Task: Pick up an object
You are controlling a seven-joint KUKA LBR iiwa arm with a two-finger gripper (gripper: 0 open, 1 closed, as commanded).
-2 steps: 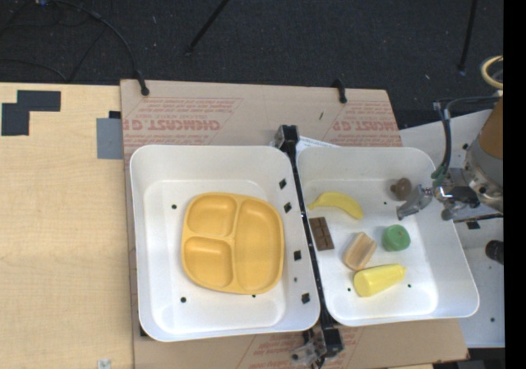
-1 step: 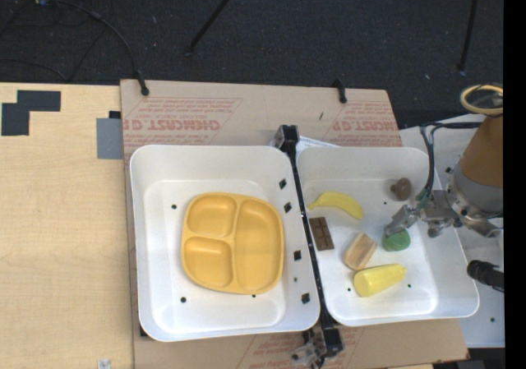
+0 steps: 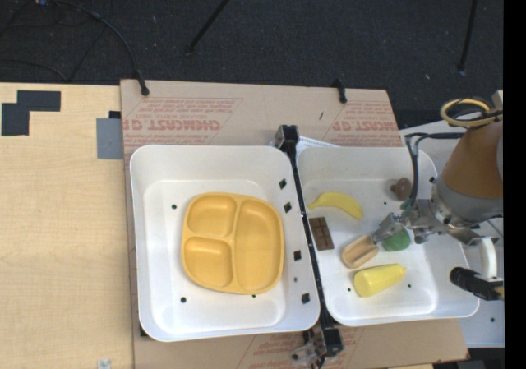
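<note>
In the right bin (image 3: 329, 163), my gripper (image 3: 397, 229) is low over a small green object (image 3: 399, 241) and touches or nearly touches its top. A tan wooden piece (image 3: 359, 251) lies just left of it. A yellow banana (image 3: 337, 205) lies further up-left. A yellow block (image 3: 378, 279) rests below the green object. A small brown object (image 3: 400, 188) sits near the far wall. The arm's orange band (image 3: 477, 162) hangs over the bin's right side and hides that part of it.
The left bin (image 3: 156, 195) holds a yellow divided plate (image 3: 233, 242). A black divider (image 3: 301, 228) runs between the bins. A dark brown tag (image 3: 321, 235) lies on the right bin's floor near the divider. Cables (image 3: 464, 108) hang by the arm.
</note>
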